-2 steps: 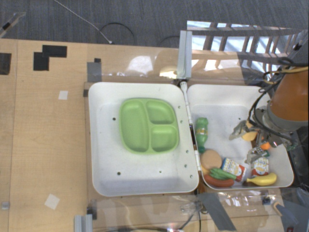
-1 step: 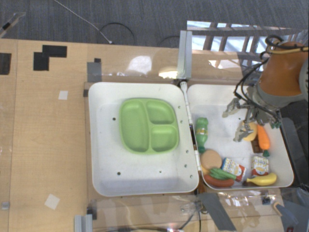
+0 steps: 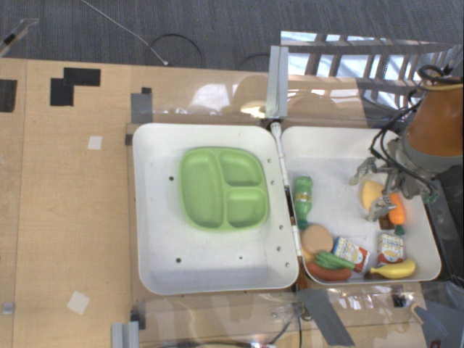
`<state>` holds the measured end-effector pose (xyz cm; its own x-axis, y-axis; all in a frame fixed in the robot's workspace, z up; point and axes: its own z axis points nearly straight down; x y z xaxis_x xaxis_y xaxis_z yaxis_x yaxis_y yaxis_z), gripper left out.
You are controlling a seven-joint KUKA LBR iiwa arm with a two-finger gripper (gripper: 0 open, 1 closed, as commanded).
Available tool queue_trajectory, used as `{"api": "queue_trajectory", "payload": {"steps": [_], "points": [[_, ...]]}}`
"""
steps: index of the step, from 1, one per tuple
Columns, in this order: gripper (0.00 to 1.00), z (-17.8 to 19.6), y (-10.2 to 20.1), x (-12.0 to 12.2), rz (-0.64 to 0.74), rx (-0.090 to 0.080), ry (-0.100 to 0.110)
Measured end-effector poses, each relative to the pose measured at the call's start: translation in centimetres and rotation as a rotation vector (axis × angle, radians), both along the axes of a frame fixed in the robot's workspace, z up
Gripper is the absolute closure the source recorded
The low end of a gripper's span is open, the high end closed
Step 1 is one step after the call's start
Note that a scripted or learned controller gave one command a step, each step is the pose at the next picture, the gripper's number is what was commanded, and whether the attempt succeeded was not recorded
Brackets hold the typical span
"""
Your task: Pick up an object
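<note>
My gripper (image 3: 370,190) hangs low over the right side of the right bin (image 3: 330,151), under the arm's orange band. Its fingers stand open, one finger (image 3: 360,172) on the upper left and one on the lower right of a pale yellow piece of toy food (image 3: 372,193). That yellow piece lies on the bin floor between them. An orange carrot-like toy (image 3: 396,211) lies just to the right of the lower finger.
Also in the right bin: a green bottle (image 3: 302,196), a tan bun (image 3: 315,236), a red sausage (image 3: 326,272), two small cartons (image 3: 350,251) (image 3: 391,247) and a banana (image 3: 395,270). The left bin (image 3: 156,252) holds a green divided plate (image 3: 222,188).
</note>
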<state>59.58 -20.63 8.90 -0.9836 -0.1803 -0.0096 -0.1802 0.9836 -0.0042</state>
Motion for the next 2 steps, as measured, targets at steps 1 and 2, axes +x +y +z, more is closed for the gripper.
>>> {"api": "queue_trajectory", "payload": {"steps": [1, 2], "points": [[0.00, 0.0, 2.8, -1.6, 0.017, 0.001, -0.003], [1.00, 1.7, 2.9, -0.9, 0.023, -0.002, -0.022]]}}
